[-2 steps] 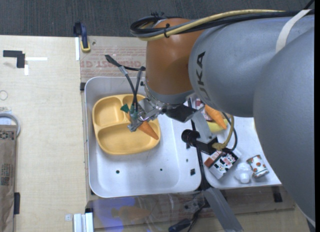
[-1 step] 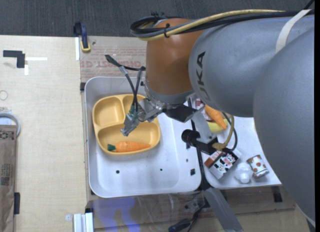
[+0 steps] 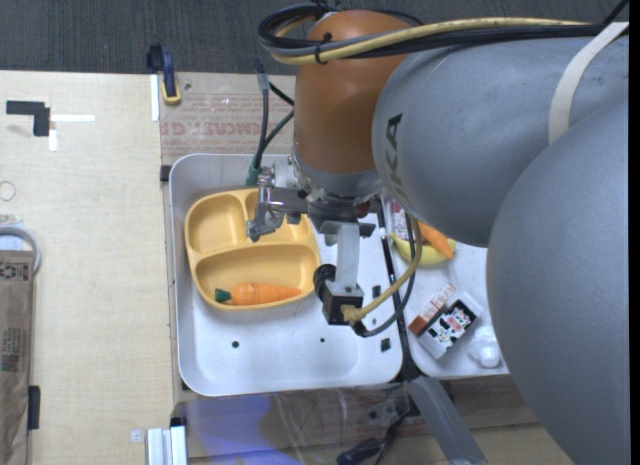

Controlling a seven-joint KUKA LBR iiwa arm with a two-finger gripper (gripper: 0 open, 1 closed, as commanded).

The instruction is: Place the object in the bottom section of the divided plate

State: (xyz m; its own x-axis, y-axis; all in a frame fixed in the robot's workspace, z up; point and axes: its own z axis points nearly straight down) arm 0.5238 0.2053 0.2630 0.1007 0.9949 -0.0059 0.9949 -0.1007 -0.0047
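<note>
A pale wooden benchtop [image 3: 90,253] filled the left side. Beyond its far edge ran dark grey floor [image 3: 120,8], perhaps carpet. Black tape marks [image 3: 28,113] sat on the wood.

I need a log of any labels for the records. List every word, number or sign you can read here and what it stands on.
Red lettering on the cardboard strip above the white bin: faint and reversed, too blurred to read.
Print on the brown packet at the left edge: too small to read.
Markings on the small card in the right bin: black, white and red shapes, with no legible words.
Yellow divided plate and carrot: no text.
</note>
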